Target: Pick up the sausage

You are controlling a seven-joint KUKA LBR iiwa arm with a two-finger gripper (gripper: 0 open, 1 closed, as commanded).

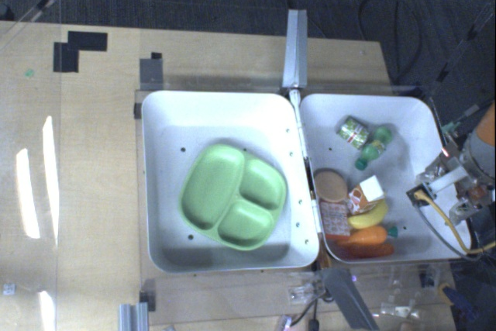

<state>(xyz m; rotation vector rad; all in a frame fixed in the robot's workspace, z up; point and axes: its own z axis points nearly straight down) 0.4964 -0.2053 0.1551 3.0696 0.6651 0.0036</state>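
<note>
Camera view: 2 shallow white bins with smooth, rounded walls sit side by side on a pale wooden bench. The left bin (155,167) holds a glossy green plate (234,196) moulded into 3 rounded compartments. The right bin (411,116) holds a cluster of items. The sausage (364,249), a dark red, smooth cylinder, lies along the front wall of the right bin, just below an orange carrot (367,236) and a curved yellow banana (367,216). Nearby are a green bottle (372,149), a small can (354,132) and a round brown disc (331,184). The gripper (453,194) sits at the right bin's right edge, well apart from the sausage.
</note>
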